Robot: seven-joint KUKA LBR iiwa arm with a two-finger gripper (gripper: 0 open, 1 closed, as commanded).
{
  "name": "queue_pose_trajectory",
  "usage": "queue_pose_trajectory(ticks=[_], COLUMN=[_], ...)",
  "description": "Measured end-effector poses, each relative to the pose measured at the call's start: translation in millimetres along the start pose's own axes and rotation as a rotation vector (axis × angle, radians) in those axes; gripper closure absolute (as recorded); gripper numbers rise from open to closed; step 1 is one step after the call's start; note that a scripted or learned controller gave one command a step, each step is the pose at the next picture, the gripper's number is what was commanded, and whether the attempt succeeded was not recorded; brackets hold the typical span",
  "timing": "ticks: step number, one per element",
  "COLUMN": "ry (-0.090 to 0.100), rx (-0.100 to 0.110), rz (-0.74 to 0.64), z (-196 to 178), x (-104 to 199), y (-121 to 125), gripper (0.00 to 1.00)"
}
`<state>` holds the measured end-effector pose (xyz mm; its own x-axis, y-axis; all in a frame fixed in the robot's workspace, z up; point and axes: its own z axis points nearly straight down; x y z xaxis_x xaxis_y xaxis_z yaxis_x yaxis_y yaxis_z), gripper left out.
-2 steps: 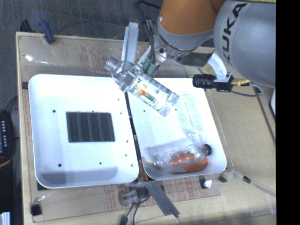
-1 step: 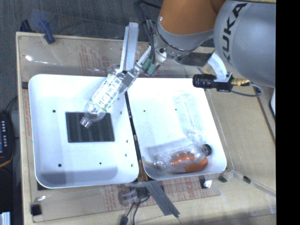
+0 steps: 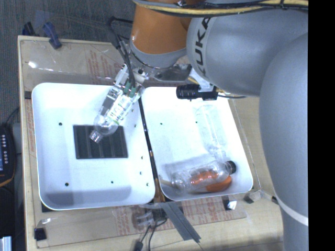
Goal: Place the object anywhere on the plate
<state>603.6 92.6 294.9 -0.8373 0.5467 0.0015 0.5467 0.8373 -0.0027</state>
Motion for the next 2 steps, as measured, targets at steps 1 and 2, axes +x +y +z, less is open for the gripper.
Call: queue_pose_trajectory(ticks=[1, 2], ry=[-0.004, -0.003], rx=[-0.003, -0.001], rz=[-0.361, -0.358], z=[9.5, 35.7], x=[26.3, 44.5], y=[59.0, 122.3], gripper=[0.0, 0.0])
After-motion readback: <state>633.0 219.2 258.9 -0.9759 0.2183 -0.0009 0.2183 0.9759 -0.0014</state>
